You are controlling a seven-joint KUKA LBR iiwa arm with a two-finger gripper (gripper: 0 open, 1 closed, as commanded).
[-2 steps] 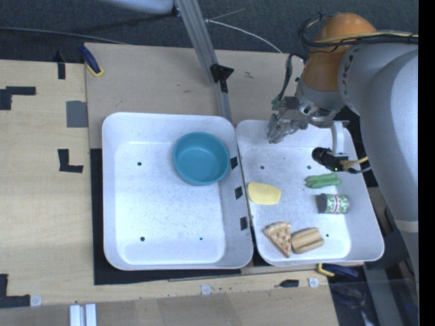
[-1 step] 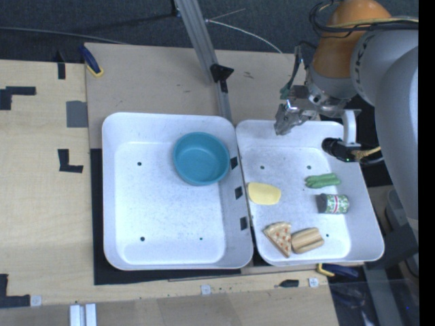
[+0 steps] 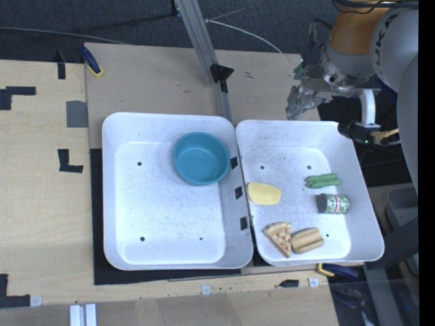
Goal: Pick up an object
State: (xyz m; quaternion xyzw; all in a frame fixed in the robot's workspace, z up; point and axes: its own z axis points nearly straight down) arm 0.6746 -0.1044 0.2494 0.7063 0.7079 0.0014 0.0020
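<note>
My gripper hangs above the far edge of the right bin, with nothing seen between its fingers. Below it in that bin lie a yellow lemon-shaped piece, a green pod, a small green-and-white can, a pizza slice and a tan bread roll. A blue bowl sits in the far part of the left bin.
A slanted metal post rises behind the bins, ending at a black clamp near their shared edge. The grey arm with its orange band fills the top right. Black tape marks dot the bench at left.
</note>
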